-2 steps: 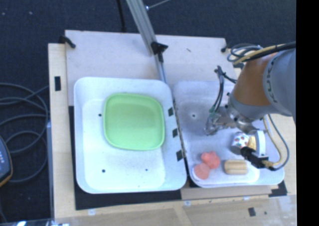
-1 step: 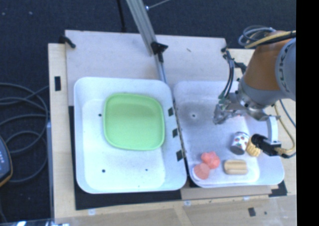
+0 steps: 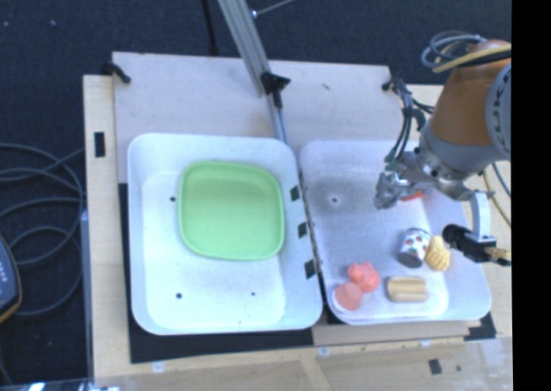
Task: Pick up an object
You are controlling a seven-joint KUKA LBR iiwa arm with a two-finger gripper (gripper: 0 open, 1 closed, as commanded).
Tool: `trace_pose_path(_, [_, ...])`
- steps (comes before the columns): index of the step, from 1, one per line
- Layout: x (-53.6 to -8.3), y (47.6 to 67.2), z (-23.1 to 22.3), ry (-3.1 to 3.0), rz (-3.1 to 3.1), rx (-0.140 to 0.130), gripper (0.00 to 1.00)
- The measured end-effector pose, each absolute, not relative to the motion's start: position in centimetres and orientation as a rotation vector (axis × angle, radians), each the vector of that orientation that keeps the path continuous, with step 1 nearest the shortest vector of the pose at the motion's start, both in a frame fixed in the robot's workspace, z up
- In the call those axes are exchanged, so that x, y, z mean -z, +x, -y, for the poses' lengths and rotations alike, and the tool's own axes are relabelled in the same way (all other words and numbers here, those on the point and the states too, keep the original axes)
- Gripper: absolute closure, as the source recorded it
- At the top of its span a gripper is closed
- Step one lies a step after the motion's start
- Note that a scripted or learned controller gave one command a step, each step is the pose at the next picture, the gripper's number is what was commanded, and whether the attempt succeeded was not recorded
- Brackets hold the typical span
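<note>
My gripper (image 3: 389, 190) hangs over the middle of the right bin (image 3: 344, 174), below the orange-banded wrist. Something small and red (image 3: 416, 195) shows just to the right of the fingers, partly hidden by the wrist. Toward the bin's front lie a pink lumpy toy (image 3: 364, 276), a flat pink disc (image 3: 348, 296), a tan bread-like roll (image 3: 406, 289), a yellow corn-like piece (image 3: 438, 254) and a grey-white object (image 3: 413, 245).
The left bin (image 3: 155, 234) holds a green square plate (image 3: 232, 210). A metal pole (image 3: 245, 27) slants down from the top to the seam between the bins. Black clips (image 3: 303, 230) sit along that seam. Cables lie off the bench's left side.
</note>
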State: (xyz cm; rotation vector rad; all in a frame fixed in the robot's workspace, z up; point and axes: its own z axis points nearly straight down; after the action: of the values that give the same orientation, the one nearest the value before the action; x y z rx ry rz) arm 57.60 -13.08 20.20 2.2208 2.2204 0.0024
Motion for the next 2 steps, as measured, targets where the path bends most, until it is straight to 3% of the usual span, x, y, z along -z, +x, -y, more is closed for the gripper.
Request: trace_pose_path(2, [-21.1,55.6,2.5,2.218,-2.225,-0.001,1.00])
